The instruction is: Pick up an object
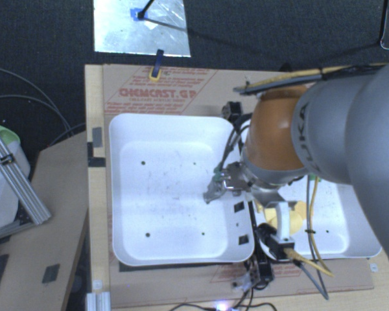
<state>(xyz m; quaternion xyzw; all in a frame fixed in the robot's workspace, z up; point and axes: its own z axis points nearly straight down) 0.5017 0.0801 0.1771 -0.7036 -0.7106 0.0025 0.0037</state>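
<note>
- Frankly, you are early in this pick: the metal two-finger gripper [214,190] hangs low over the right-hand part of the shallow white plastic left bin [149,173], close to that bin's right wall.
- You cannot tell from this slanted view whether the gripper is apart or together. It is small, grey and tucked under the wrist, and no object can be made out in it.
- The big grey arm [343,122] with its orange band [275,135] reaches across from the right and covers most of the shallow white right bin [353,235].
- The likeliest thing to pick is a pale yellow rounded piece [299,217] lying in the right bin, just beside the wrist and partly hidden by it. What it is you cannot say.
- The left bin's floor by the gripper looks bare white with a few dark specks, and small black rectangles [239,207] sit on its right wall. Whether they are loose things or marks is unclear.
- My reading: nothing is lifted, so grasping and raising are all left to do. If the yellow piece is the target, the gripper stands over the wrong bin, apart from it.
</note>
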